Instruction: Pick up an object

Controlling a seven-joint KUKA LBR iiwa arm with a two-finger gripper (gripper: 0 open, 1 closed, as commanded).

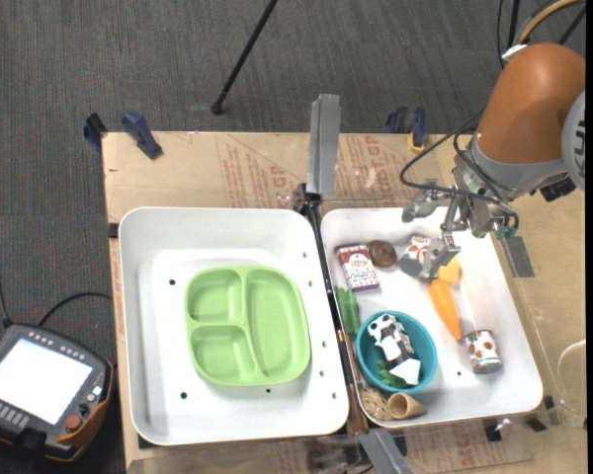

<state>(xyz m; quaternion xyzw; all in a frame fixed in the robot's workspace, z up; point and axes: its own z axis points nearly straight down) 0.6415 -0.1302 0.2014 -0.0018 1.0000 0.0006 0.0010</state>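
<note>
Camera view is showing the claw point(445, 237) hanging at the two o'clock corner of the right white bin point(519, 363), fingers spread open, gripping nothing. Its tips are sitting over a small silver-and-white object point(417, 256), with a long orange plastic carrot point(446, 307) just beside at five o'clock — a crowded spot, so closing may be nudging one aside or catching both. Reaching in from three o'clock, the grey arm's orange band point(534, 92) is tilting down.

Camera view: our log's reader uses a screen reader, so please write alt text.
A robot gripper hangs over the right bin, above a carrot, can and blue bowl. The left bin holds a green divided plate.
</note>
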